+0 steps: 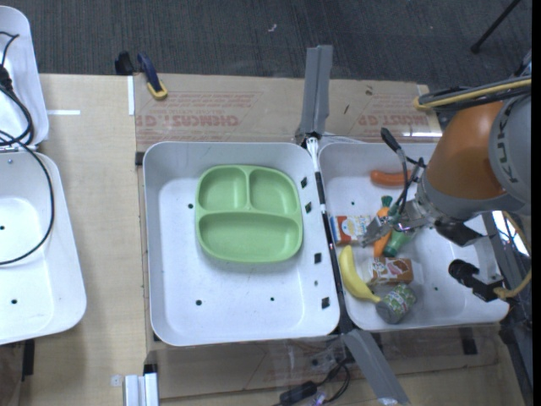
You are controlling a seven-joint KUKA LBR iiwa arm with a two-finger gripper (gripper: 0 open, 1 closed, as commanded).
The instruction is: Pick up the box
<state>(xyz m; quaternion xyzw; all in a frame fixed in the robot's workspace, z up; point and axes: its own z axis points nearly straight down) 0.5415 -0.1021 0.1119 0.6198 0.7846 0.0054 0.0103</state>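
A small white and orange box (352, 227) lies near the left wall of the right bin (439, 311). A second, brown and white box (393, 269) lies a little lower, beside a banana (355, 275). My gripper (394, 225) hangs low over the middle of the right bin, just right of the white and orange box and above the brown one. It sits right over a green bottle (399, 242) and a small orange item (381, 244). The arm's orange band (465, 155) covers the bin's right part.
An orange carrot-like piece (389, 177) lies at the back of the right bin and a grey-green can (396, 304) at its front. The left bin (169, 294) holds a green divided plate (249, 214). A grey divider post (317, 91) stands between the bins.
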